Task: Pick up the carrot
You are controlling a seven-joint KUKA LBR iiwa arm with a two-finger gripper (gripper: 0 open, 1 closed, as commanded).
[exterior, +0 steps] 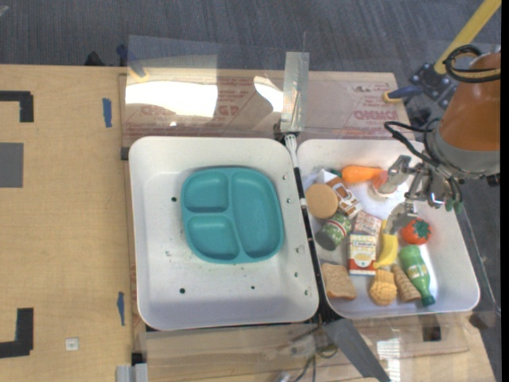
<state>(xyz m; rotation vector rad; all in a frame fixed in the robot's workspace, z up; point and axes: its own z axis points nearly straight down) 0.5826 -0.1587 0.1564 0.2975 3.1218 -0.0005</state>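
Arm over the right bin
The carrot lies at the bin's far side (beside toy food); the jaws hang just right of it, spread, holding nothing.

Even bright light, glare on plastic sheet

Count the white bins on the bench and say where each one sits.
2. The left bin holds a teal divided plate. The right bin holds the carrot and the other toy foods.
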